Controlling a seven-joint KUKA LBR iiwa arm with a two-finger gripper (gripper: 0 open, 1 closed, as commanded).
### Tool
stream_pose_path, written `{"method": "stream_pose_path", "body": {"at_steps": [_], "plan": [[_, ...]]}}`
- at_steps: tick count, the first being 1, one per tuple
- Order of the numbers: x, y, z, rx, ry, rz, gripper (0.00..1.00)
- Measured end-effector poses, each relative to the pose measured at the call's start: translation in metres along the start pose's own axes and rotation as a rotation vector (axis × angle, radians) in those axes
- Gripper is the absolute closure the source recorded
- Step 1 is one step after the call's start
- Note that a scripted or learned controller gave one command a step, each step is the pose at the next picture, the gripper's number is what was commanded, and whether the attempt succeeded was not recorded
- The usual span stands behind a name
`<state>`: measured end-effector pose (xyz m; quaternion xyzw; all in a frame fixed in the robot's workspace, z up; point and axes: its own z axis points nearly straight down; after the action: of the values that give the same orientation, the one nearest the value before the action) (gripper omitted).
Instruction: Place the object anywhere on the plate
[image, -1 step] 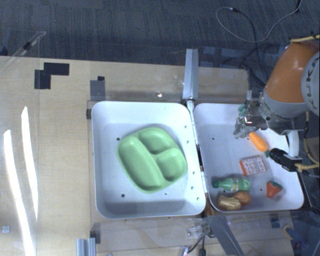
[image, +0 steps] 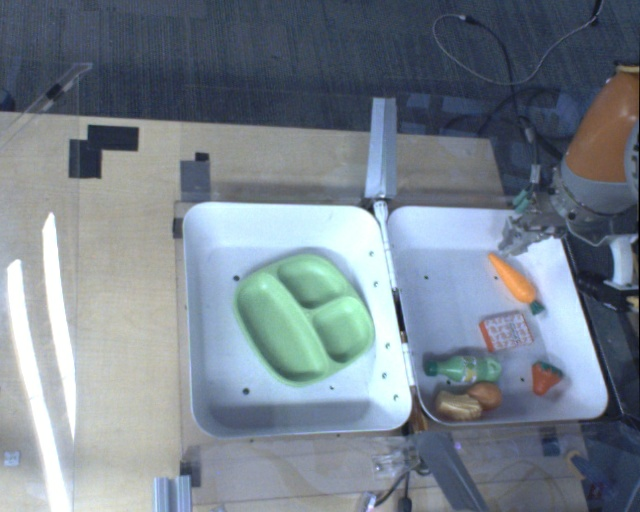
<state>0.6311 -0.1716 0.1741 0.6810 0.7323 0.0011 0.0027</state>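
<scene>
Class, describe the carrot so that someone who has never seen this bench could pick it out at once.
Start at the right bin, the one without the green plate. Near its far right corner, just below the gripper, lies the carrot. It is the one long, orange, tapered thing with a small green end, lying on a slant apart from the items nearer the front.

My gripper (image: 520, 232) hangs over the right bin's (image: 440, 300) far corner, just behind the carrot (image: 514, 279). Nearer lie a packet (image: 505, 331), bottle (image: 464, 369), bread roll (image: 468, 401) and strawberry (image: 546, 378). The plate (image: 304, 318) sits in the left bin (image: 215, 300).
</scene>
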Motion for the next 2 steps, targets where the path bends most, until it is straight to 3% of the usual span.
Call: {"method": "stream_pose_path", "body": {"at_steps": [1, 2], "plan": [[0.102, -0.018, -0.095, -0.002, 0.002, 0.064, 1.00], [0.179, -0.067, -0.108, -0.001, 0.002, -0.108, 1.00]]}}
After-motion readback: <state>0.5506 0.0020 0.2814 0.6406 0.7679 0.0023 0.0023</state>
